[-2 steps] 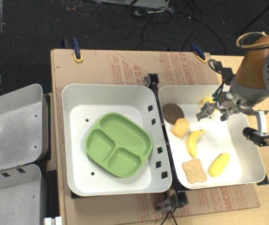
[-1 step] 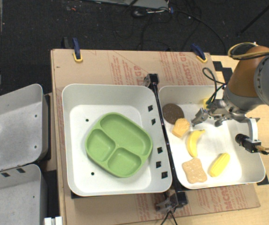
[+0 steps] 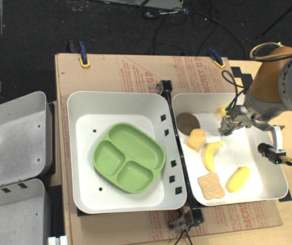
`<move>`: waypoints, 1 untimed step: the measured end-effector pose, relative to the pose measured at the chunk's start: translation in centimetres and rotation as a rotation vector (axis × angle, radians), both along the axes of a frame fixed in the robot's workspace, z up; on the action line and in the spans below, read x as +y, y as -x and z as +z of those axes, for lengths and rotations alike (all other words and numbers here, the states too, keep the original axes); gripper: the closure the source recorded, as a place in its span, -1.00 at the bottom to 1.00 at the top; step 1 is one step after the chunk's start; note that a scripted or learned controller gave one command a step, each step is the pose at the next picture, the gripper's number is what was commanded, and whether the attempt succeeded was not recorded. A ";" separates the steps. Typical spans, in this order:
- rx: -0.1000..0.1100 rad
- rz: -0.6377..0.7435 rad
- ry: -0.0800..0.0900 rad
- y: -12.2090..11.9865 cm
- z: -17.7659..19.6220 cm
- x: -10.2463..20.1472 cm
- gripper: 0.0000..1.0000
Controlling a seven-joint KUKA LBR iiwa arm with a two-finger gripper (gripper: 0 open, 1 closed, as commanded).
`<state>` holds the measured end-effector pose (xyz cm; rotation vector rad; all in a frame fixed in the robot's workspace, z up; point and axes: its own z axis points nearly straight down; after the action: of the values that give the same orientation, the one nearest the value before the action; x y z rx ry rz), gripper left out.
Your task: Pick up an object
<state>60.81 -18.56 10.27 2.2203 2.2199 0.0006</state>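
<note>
The right bin point(image 3: 268, 188) holds five small toy foods: a brown round disc point(image 3: 187, 122) near the divider, an orange-yellow chunk point(image 3: 196, 139) just below it, a banana point(image 3: 210, 155) in the middle, a toast-like slab point(image 3: 211, 186) near the front wall, and a yellow oblong piece point(image 3: 237, 179) beside the slab. The end effector point(image 3: 228, 125) is seen low over the back of this bin, just beside the banana's upper tip; whether it is open or closed cannot be told, and nothing is seen held in it.

The banana is judged the nearest candidate. It is probably light, stiff, smooth plastic, so slipping is a risk; it would best be taken across its narrow middle, where the curve is slight. The flat disc and slab would be harder to pinch from above.

The orange-yellow chunk lies almost touching the banana's upper end and could be nudged. The divider between the bins is close on that side. The left bin point(image 3: 79, 152) carries a green compartment plate point(image 3: 129, 157), well apart from the work. The cardboard-covered surface point(image 3: 120, 73) lies beneath both bins.
</note>
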 end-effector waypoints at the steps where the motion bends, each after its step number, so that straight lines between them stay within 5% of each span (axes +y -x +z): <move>1: -0.004 0.002 0.001 0.4 6.1 0.5 1.00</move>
<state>60.41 -18.09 16.38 2.2153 2.2203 0.0045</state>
